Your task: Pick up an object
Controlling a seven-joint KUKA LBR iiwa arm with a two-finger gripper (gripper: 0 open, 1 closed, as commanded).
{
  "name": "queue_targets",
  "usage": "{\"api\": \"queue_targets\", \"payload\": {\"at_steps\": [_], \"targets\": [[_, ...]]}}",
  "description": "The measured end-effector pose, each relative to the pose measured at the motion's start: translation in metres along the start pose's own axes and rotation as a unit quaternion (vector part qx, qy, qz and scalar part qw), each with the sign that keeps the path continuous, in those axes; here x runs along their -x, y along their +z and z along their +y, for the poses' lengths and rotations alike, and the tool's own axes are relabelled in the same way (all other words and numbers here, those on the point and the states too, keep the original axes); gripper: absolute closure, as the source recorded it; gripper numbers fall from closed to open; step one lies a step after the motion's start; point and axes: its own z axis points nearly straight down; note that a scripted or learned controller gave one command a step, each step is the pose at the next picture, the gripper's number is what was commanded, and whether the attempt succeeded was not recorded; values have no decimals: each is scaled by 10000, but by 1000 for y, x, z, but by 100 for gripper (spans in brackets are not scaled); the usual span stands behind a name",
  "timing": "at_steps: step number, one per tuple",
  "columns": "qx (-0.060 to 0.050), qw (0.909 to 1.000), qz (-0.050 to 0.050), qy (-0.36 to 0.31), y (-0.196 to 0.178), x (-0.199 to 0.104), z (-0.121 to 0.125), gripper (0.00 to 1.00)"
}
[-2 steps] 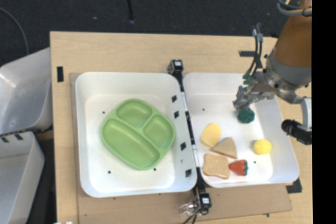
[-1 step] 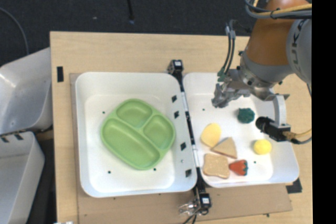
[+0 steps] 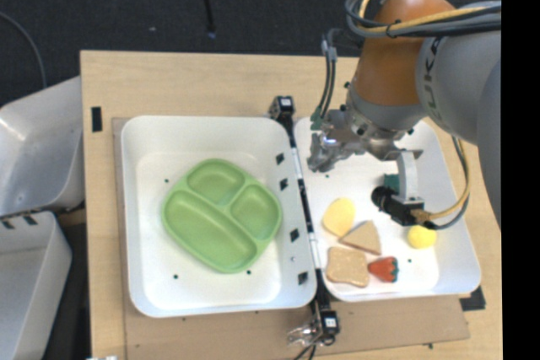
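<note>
In the right bin [image 3: 451,261] lie several toy foods: a yellow wedge [image 3: 339,216], a tan triangular slice [image 3: 364,238], a slice of toast [image 3: 347,265], a red strawberry-like piece [image 3: 383,269] and a small yellow ball [image 3: 422,237]. My gripper [image 3: 323,158] hangs over the bin's upper left part, near the divider, above and left of the yellow wedge. No object shows between its fingers. The arm's orange band [image 3: 395,46] rises above it.
The left bin [image 3: 139,265] holds a green divided plate [image 3: 222,214]. A black fitting [image 3: 395,205] with cable sits right of the foods. Clips line the rim between the bins [image 3: 297,206]. Wooden bench surrounds both bins.
</note>
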Motion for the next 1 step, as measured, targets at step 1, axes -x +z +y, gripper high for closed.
{"api": "queue_targets", "payload": {"at_steps": [1], "targets": [[16, 10000, 0, -3, -8, -49, 4, 100]]}}
